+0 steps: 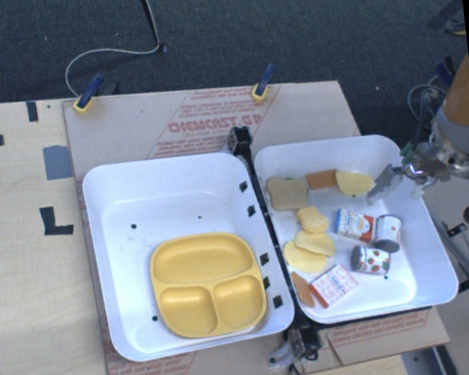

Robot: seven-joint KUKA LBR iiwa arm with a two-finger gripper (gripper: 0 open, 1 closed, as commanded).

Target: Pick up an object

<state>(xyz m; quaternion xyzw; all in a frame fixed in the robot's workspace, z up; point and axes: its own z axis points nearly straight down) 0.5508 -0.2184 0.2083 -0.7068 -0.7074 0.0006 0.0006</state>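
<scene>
Yellow tray point(208, 283) lies left; gripper point(384, 183) hovers over right bin point(427, 273).

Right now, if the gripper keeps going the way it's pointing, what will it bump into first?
Probably the round yellow piece at the right bin's far side. The gripper points leftward toward it, though its height above the bin is unclear.

Two white bins sit on brown cardboard point(201, 119) printed with red lettering. The left bin point(109, 240) holds a yellow three-part tray point(208, 283). In the right bin point(427, 273) lie pale yellow pieces point(310, 249), a tan block point(288, 192), an orange block point(322, 180), a red-and-white packet point(334, 285), a white, blue and red carton point(354, 225) and a red-and-white can point(386, 230). The gripper point(387, 182) is grey.
</scene>
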